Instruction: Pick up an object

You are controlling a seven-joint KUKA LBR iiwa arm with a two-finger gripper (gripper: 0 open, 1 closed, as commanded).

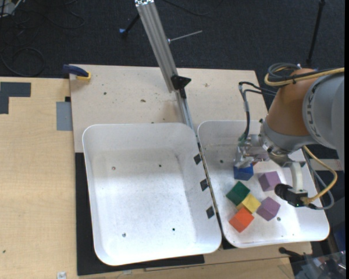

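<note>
The right bin holds several small blocks. A blue cube sits directly under my gripper, which reaches down from the right onto the cube's top edge. Whether the cube is held cannot be made out. Toward the front lie a green block, a yellow block, an orange-red block and two purple blocks.
The left bin stands beside the right one, with black clips along the shared wall. A slanted aluminium bar rises behind the bins. Cables and a black connector hang off the wrist over the right bin.
</note>
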